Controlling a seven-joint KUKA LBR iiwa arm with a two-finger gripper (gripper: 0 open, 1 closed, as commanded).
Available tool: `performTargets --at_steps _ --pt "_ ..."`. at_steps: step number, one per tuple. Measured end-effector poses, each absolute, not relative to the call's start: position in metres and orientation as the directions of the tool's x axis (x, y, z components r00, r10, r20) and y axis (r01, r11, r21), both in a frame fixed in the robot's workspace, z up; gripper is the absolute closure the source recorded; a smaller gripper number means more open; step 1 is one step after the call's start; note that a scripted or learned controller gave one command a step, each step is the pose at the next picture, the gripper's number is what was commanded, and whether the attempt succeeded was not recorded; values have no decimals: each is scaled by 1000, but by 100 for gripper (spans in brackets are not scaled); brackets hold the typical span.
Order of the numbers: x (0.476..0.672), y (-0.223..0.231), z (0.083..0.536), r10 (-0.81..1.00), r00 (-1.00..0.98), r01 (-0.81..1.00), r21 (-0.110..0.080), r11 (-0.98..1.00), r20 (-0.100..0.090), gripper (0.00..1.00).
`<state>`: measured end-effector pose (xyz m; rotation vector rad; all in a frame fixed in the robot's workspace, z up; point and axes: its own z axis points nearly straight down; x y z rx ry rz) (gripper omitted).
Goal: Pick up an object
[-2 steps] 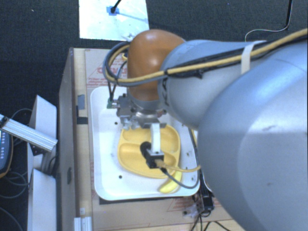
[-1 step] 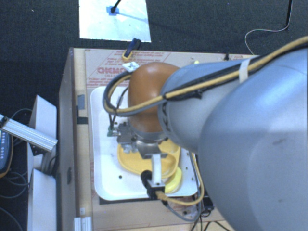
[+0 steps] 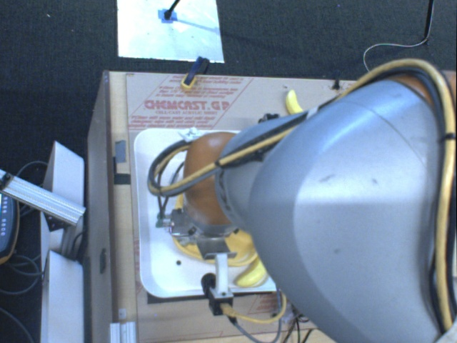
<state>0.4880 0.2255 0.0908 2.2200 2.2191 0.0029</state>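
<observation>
We see the big grey arm (image 3: 343, 199) reach in from the right and cover most of the white bin (image 3: 153, 263). Its orange band (image 3: 203, 174) sits over the bin's middle. The gripper (image 3: 203, 238) points down into the bin, and we cannot tell its state. A yellow thing (image 3: 250, 274), maybe a banana, lies in the bin, partly under the wrist

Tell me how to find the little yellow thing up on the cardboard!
Start at the white bin under the big grey arm. Move up past its top edge onto the brown cardboard printed with red letters. Right of that lettering lies a small curved yellow object, the only bright yellow piece there.
</observation>
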Motion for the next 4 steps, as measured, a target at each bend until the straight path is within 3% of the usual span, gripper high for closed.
performTargets --at_steps 2,3,4 --pt "487 221 179 1000 -3 1000 1 3 1 100" --pt "486 201 128 1000 -1 1000 -2 1 -1 100" --pt "487 199 173 1000 -3 1000 1 3 1 100"
